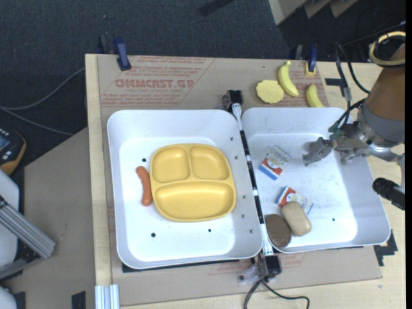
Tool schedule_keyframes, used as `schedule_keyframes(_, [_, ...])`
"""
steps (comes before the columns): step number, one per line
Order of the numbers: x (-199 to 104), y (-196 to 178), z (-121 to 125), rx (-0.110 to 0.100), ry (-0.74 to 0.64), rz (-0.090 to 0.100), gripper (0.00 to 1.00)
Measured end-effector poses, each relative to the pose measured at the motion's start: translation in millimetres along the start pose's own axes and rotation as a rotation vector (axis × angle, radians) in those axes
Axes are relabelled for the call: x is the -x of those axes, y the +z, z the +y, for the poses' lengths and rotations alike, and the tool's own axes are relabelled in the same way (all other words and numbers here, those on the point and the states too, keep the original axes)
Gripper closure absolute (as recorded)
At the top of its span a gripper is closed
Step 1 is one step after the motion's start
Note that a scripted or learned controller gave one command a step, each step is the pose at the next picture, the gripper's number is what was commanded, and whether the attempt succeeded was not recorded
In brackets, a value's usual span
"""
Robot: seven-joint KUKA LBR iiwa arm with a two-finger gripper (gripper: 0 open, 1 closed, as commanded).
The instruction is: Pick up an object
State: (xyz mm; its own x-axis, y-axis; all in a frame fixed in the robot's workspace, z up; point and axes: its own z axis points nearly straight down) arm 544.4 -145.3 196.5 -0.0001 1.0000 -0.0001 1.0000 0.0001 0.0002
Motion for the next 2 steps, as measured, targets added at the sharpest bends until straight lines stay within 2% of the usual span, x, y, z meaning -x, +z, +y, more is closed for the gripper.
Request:
schedule_keyframes(1, [-48, 116, 24, 0.0, -0.003, 0.005, 0.0])
schedule_keyframes(2, [-3, 77, 111, 0.012, -0.002, -0.005, 0.0])
